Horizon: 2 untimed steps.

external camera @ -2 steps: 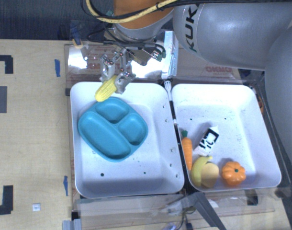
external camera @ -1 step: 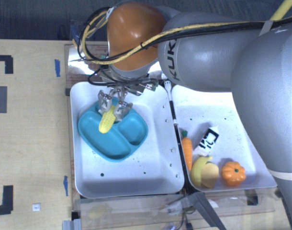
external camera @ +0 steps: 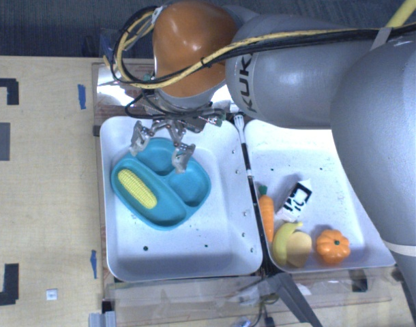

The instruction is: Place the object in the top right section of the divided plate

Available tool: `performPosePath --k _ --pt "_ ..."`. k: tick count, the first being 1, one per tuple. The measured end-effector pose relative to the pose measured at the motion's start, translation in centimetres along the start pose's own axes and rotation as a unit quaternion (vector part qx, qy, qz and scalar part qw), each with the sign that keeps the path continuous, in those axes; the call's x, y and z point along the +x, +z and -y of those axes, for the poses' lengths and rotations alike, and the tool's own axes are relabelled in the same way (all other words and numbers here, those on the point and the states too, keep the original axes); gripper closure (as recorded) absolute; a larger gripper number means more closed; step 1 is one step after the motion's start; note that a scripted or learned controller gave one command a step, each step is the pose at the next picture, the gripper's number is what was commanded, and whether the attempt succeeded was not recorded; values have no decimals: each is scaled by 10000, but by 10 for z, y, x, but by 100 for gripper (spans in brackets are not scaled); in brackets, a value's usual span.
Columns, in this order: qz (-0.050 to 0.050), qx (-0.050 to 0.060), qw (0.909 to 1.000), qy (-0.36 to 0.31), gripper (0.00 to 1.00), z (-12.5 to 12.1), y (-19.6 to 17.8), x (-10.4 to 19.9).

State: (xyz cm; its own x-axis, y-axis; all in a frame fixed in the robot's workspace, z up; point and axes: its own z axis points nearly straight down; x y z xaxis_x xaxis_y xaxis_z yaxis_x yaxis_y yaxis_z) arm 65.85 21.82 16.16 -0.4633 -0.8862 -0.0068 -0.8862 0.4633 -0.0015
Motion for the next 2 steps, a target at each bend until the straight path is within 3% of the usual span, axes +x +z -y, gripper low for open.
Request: performPosePath --k 1,2 --pt "53 25 10000 18 100 1 -14 -3" --pt "0 5 9950 996 100 -10 -41 17"
